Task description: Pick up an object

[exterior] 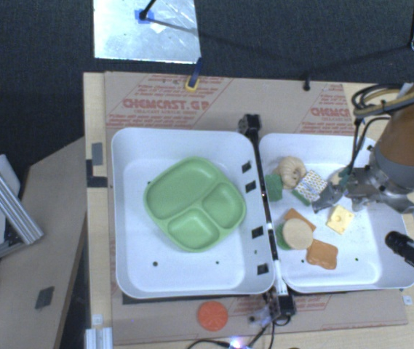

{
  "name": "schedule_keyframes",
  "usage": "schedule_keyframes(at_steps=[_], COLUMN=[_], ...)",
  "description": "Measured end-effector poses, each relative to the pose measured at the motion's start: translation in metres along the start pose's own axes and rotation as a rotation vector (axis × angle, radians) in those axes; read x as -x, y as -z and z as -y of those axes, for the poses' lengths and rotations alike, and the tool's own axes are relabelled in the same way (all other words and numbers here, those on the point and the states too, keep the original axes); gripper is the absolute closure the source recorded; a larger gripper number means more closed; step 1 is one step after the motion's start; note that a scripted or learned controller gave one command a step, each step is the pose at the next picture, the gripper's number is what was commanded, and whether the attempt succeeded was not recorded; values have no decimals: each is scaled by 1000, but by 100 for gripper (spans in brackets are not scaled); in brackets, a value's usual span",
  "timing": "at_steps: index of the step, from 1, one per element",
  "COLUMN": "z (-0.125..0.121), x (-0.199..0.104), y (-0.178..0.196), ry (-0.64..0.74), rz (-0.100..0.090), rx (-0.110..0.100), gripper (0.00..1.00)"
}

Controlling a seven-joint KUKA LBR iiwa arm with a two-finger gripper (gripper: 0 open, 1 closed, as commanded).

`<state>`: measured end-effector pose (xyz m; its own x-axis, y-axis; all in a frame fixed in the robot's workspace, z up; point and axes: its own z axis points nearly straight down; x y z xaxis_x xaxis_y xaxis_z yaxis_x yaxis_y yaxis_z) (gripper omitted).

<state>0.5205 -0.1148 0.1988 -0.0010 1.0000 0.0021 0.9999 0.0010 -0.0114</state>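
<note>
Over right bin (381, 267) — pincer (330, 195) beside cheese slice (340, 219), floor bare rightward

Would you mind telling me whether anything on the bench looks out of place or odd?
One thing stands out: an orange disc lies outside both bins, on the board in front of the left bin. The other small items sit in the right bin, and the green tray lies flat in the left bin.

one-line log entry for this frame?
gripper: low in right bin, by checkered block and yellow piece | grasp: unclear | left bin: green tray
</note>
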Motion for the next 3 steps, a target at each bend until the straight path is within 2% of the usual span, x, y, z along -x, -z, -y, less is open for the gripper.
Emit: schedule_keyframes(at_steps=[1, 2, 3], z=[-3, -2, 1], x=[0, 9, 2], y=[6, -42, -102], ry=[3, 0, 0], rz=[2, 1, 1], rx=[13, 9, 8], gripper=[0, 0, 0])
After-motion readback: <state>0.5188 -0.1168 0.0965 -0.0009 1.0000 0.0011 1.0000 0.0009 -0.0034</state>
